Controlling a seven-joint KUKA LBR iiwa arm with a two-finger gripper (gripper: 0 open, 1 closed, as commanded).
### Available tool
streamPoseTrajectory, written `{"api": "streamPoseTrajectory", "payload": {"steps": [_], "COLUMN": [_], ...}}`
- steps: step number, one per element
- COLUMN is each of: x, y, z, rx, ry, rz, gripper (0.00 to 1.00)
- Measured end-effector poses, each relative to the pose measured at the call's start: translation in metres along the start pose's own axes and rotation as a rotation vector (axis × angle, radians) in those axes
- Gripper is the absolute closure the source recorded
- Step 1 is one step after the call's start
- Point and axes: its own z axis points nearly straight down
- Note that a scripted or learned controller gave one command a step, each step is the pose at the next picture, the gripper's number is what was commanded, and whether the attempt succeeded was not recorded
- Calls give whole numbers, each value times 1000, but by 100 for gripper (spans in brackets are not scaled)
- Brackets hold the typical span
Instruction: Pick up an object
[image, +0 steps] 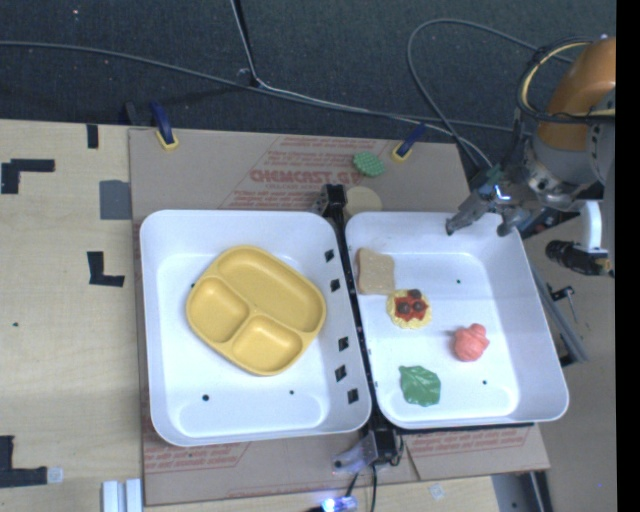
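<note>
Hovering over right bin (520, 300) corner (fingers (462, 221) spread, empty).

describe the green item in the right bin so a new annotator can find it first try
Start at the right bin, the one without the yellow tray. Go to its near edge, left of centre: the green leafy piece lies there flat. It is the only green thing in that bin; the pink-red piece and the small pizza lie farther back.

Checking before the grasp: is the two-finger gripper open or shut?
Open. The two-finger gripper hovers over the right white bin's far rim, fingers spread apart, nothing between them.
</note>
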Motion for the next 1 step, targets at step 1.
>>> {"api": "streamPoseTrajectory", "payload": {"steps": [1], "x": [6], "y": [2], "z": [63], "rx": [4], "ry": [0], "rz": [-1], "gripper": [0]}}
